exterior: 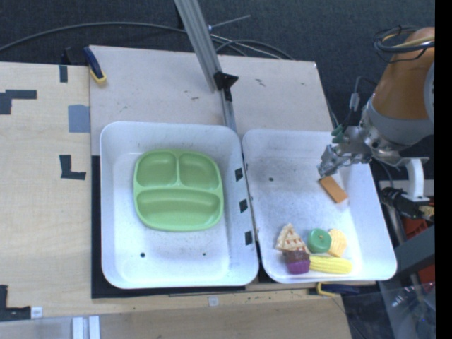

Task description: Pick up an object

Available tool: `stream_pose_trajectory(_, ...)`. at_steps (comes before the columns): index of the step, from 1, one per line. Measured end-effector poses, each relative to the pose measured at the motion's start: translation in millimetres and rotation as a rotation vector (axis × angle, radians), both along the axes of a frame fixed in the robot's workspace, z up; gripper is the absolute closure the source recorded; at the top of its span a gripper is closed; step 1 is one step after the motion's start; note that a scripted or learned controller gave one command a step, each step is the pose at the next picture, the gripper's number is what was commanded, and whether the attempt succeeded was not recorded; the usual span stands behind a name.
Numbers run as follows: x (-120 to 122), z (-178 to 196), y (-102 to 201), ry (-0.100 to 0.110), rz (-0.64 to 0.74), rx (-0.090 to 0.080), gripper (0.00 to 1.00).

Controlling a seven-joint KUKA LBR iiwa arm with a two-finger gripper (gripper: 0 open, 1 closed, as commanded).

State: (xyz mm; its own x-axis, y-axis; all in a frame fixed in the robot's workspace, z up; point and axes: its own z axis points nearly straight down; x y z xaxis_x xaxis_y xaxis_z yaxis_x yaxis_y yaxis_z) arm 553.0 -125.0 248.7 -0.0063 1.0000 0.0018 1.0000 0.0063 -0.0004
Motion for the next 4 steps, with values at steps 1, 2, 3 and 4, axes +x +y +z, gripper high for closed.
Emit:
stream_pose_trajectory(1,19.4,-14.0,53.5,0.001,0.001,-0.001,1.0)
stream_pose_trajectory(2,28.5,-25.1,104.2,0.002,0.0,-0.001,1.0)
stream_pose_trajectory(3,44.0,-14.0,156.1,0.0,0.001,0.0,1.0)
stream_pose_trajectory(4,62.8,-6.6,207.8,0.0,0.001,0.0,1.0)
